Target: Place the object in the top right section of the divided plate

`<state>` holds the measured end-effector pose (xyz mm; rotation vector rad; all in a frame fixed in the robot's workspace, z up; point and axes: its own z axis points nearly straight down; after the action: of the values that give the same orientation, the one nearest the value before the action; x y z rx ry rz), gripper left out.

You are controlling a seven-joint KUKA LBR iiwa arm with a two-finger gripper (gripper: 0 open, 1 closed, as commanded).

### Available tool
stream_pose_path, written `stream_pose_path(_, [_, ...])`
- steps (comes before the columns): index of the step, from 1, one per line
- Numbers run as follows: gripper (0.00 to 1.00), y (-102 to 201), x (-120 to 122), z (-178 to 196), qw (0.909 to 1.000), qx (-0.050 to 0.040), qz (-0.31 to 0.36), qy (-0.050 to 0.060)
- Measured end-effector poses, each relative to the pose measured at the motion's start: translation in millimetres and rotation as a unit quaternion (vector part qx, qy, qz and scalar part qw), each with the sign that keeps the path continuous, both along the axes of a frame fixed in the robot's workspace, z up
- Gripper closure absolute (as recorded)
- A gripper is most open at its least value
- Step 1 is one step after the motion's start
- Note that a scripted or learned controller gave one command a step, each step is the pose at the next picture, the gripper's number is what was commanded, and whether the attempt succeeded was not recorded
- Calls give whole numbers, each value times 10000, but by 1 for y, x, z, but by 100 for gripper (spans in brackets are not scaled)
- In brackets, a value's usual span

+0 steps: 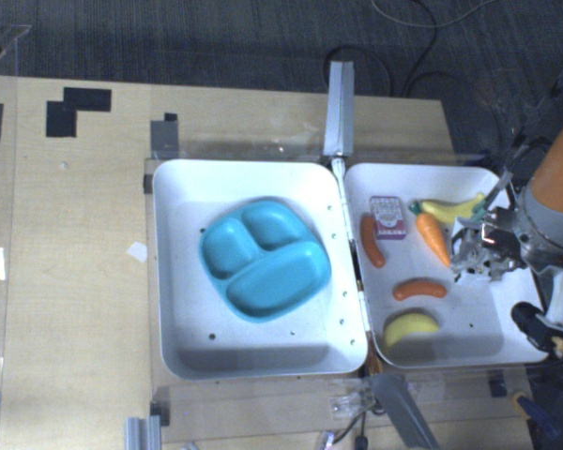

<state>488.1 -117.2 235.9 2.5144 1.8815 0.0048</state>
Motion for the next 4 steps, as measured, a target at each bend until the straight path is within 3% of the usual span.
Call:
stream_pose_path(1, [100, -33, 16, 12, 9970, -16, 775, -14])
stream_pose_path(2, [100, 26, 13, -8, 9955, -8, 952, -2])
stream_pose_path(3, [100, 74, 80, 6, 9952, -8, 981, -3])
stream_pose_path(4, [100, 21, 59, 16, 9917, -12, 1288, -2])
